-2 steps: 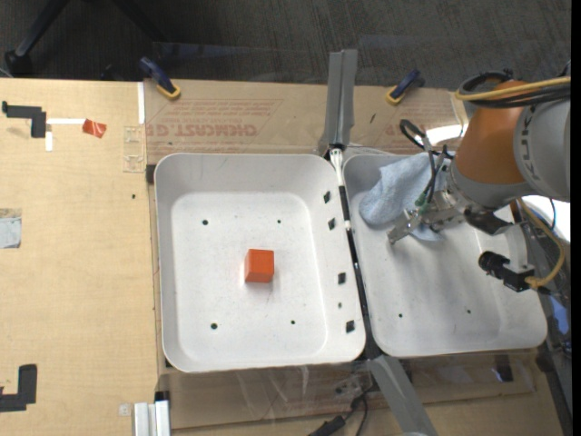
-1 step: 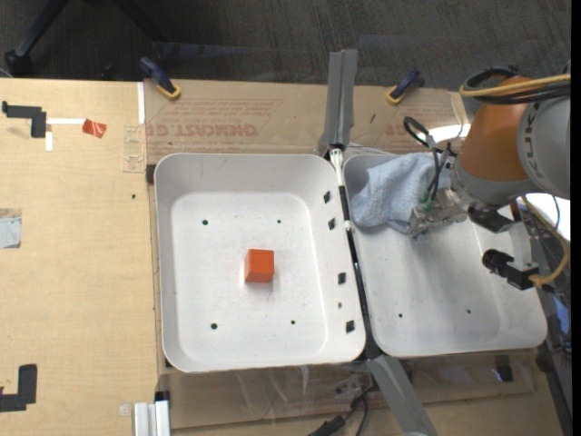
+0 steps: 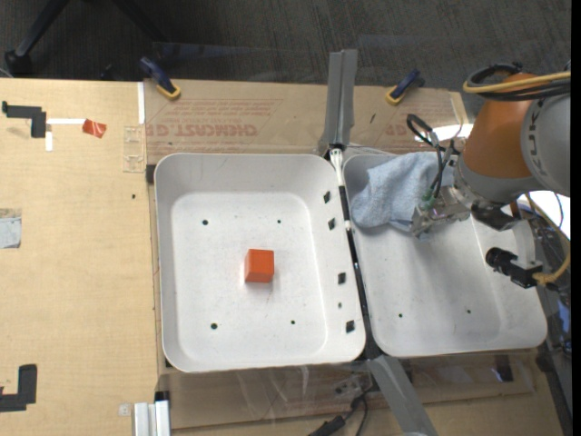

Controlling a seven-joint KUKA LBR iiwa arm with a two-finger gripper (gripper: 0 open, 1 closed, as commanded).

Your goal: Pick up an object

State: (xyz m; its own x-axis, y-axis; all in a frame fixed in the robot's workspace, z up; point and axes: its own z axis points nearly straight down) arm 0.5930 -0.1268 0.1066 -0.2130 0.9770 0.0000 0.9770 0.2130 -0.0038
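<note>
White right bin (image 3: 472, 334) holds crumpled pale-blue cloth (image 3: 392, 193) at its far left corner | white left bin (image 3: 182, 334) holds orange cube (image 3: 260, 266) near centre | gripper (image 3: 428, 218) at the cloth's right edge, grasp state cannot tell | risk: limp fabric may slip or snag the rim as it lifts.

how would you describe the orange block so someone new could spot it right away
Find the left white bin of the two side by side. The orange block sits near the middle of its floor, alone. It is small, bright and cube-like, unlike the crumpled blue cloth in the right bin.
</note>
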